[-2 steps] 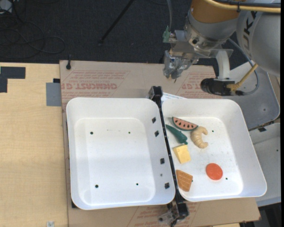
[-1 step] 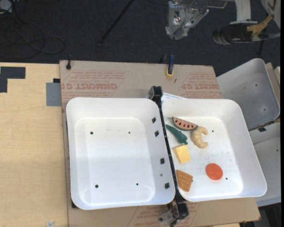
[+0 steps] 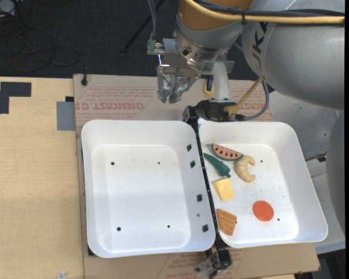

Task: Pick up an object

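My gripper hangs high above the back edge of the bins, over the cardboard behind the left bin, with nothing between its fingers. The right bin holds a watermelon slice, a green pepper, a croissant, a yellow cheese wedge, a red-orange disc and a brown toast piece. All of these lie below and to the right of the gripper.
The two white bins meet at a black clipped seam. A cardboard sheet lies under them on the pale wooden bench. The big grey arm fills the upper right.
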